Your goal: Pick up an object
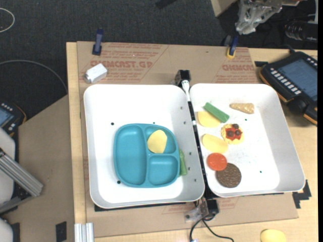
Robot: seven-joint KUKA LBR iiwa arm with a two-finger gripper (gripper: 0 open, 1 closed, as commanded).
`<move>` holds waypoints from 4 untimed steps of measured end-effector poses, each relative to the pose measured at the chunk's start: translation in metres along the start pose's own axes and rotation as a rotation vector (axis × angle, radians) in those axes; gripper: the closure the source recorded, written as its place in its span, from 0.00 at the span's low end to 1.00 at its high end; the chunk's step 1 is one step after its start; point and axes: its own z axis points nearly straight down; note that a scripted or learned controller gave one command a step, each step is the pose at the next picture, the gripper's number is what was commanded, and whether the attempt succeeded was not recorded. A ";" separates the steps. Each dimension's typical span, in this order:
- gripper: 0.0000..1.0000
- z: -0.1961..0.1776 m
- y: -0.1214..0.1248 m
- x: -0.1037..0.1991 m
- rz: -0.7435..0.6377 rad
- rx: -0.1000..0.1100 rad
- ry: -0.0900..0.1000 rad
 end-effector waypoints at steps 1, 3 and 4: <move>1.00 0.073 -0.027 -0.005 0.002 0.014 0.001; 1.00 0.034 -0.054 0.014 0.002 0.015 0.001; 1.00 0.121 -0.034 -0.087 0.010 0.017 -0.001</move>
